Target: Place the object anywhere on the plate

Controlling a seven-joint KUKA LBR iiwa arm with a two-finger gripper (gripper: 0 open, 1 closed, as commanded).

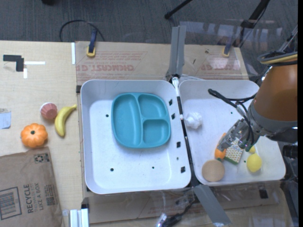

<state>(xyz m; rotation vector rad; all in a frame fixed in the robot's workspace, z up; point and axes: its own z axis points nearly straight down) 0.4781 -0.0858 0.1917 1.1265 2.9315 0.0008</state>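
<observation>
Lying low in the right bin (204, 143), toward the lower right of the frame: a speckled block (233, 155) touching an orange piece (219, 152), with a lemon (254, 163) just beside to the right and a tan ball (213, 170) near, lower left. Probably the block or the orange piece as the object to move, judging by the gripper (238, 140) hovering directly over that pair; which of the two, impossible to say. Open or closed: cannot tell, too blurred and dark. Nothing clearly held. To do the pick well: come down squarely on one item alone, keeping clear of its neighbour and of the lemon, since the cluster is tight and a glancing contact would likely scatter it. Then lift clear of the wall between the bins before crossing left to the plate (128, 119), resting in the left bin (102, 145) at mid-frame. Any of its three compartments will do. Arm (279, 100) entering from the right edge, bent down and leftward, wrist tilted toward the lower left. White wad (192, 120) well apart, upper left of the cluster.
</observation>
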